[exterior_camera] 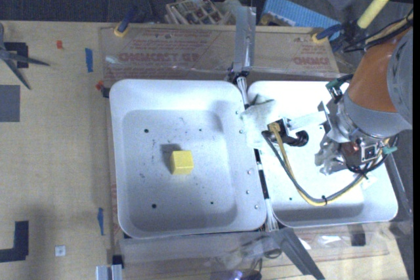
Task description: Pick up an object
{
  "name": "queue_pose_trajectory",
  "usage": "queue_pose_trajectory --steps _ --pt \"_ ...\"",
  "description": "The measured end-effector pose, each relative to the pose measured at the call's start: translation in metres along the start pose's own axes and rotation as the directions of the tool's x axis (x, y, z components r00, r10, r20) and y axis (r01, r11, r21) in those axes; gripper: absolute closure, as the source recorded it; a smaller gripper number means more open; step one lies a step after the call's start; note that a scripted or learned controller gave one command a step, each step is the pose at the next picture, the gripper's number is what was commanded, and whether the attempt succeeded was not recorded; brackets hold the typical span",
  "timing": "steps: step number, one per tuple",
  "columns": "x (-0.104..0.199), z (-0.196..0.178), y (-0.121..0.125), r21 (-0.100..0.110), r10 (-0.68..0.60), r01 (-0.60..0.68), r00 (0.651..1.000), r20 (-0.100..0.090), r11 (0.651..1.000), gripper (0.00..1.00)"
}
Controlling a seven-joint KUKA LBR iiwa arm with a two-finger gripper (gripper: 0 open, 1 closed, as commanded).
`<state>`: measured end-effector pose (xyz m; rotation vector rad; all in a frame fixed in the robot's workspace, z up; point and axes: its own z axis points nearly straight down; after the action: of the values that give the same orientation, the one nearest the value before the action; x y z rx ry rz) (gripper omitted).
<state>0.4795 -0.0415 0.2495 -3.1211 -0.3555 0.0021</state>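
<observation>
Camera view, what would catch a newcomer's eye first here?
A small yellow block sits alone near the middle of the left bin. Over the right bin, the grey arm with its orange band reaches in, its gripper low above a looping yellow-and-black cable.

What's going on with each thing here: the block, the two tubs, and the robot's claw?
Yellow block: lying loose on the left bin's floor, untouched.
Left bin: holds the block.
Right bin: has the arm over it, with a yellow cable trailing across it.
Claw: low over the right bin, well away from the block.
</observation>
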Motion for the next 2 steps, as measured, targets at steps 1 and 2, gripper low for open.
queue_pose_trajectory --steps 1,2 --pt "0.0005 -0.0093 -0.0002 0.0 -0.001 0.001 1.0 0.001 1.0 1.0" --pt "0.0009 -0.0185 -0.0002 0.0 -0.002 0.002 1.0 0.003 1.0 1.0"
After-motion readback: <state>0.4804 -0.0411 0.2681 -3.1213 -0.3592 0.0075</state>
